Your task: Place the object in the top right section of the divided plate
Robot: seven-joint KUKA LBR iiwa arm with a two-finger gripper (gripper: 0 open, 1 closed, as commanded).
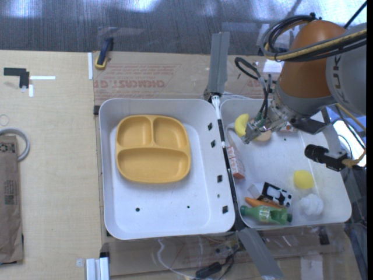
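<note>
The gripper [256, 130] hangs low in the upper left part of the right bin [332, 214], its metal fingers pointing down toward the bin floor. Whether the jaws are apart or together cannot be told: the tips sit in a tangle of metal and shadow. A yellow banana-like object [241, 123] lies just to the left of the fingertips, close against them, and a pale tan round piece [264, 136] sits just below and right of them; nothing is clearly clamped between the fingers.

The yellow object is small, curved and bright, lying near the bin's left wall, close to the divider between the two bins.

Farther out in the same bin, a red-and-white packet [234, 161] lies along the left wall, a yellow ball [303, 179] and a white lumpy object [312, 204] rest toward the right, and a green bottle [267, 214], an orange carrot-like piece [256, 202] and a black-and-white card [275, 193] cluster near the front edge.

The divided plate [153, 149], yellow-orange with two small upper sections and one wide lower one, sits in the upper half of the left bin [169, 214]. The white floor around and below the plate is open.
</note>
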